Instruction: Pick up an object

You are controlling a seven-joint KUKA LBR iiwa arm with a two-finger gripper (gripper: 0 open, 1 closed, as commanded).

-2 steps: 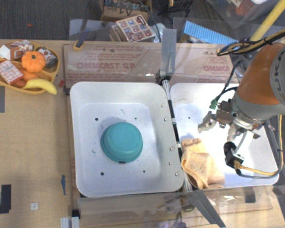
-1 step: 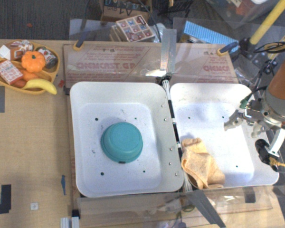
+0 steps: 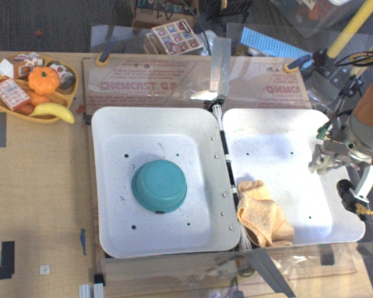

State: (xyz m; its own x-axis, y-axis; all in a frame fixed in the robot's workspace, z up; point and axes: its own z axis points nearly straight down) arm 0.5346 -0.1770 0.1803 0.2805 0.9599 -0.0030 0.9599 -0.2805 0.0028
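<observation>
wood bench [image 3: 37,185] w/ two white bins; left bin [image 3: 105,135] holds upturned teal bowl [image 3: 160,185] mid-floor; right bin [image 3: 280,135] has tan cloth [image 3: 264,215] at its near-left corner; gripper [image 3: 326,160] over right bin's right edge, finger state can't tell; fruit dish [image 3: 31,89] far left; clutter behind.

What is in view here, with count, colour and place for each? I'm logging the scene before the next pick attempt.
bins: two, white, side by side on the bench.
bowl: one, teal, upside down in the middle of the left bin.
cloth: one, pale orange, crumpled in the right bin's near left corner, against the divider.
fruit dish: one, yellow, far left on the bench, holding a banana, a small orange pumpkin and small boxes.
patterned box: one, multicoloured, behind the bins.
blue sheet: one, behind the right bin.
arm: one, grey with an orange band, at the right edge.
gripper: one, metallic, over the right bin's right side.
</observation>
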